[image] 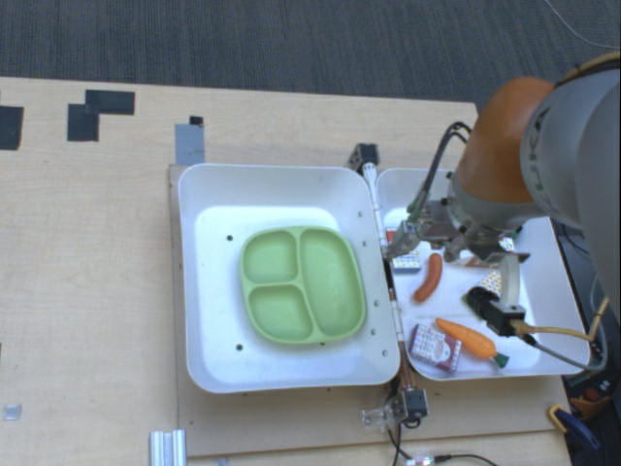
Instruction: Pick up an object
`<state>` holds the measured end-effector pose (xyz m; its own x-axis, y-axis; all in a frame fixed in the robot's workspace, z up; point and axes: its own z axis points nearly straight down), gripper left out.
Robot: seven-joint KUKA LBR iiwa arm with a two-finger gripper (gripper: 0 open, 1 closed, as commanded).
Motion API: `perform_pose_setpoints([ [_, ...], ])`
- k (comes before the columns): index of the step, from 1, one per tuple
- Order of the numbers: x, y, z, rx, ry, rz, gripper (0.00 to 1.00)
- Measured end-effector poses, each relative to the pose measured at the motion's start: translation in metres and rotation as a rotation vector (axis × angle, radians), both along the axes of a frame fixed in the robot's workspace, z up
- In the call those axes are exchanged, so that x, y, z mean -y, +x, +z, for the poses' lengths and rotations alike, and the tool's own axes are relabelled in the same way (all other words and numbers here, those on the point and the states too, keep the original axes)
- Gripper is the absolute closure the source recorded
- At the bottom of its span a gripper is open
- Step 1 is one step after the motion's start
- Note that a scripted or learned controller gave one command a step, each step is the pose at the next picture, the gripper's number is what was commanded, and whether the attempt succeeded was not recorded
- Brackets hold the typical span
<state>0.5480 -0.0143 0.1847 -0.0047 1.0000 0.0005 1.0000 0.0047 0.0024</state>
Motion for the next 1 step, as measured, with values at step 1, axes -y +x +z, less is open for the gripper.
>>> perform_pose_setpoints([
  [1, 0.0, 0.0, 0.0, 0.0, 0.0, 0.0, 0.0],
])
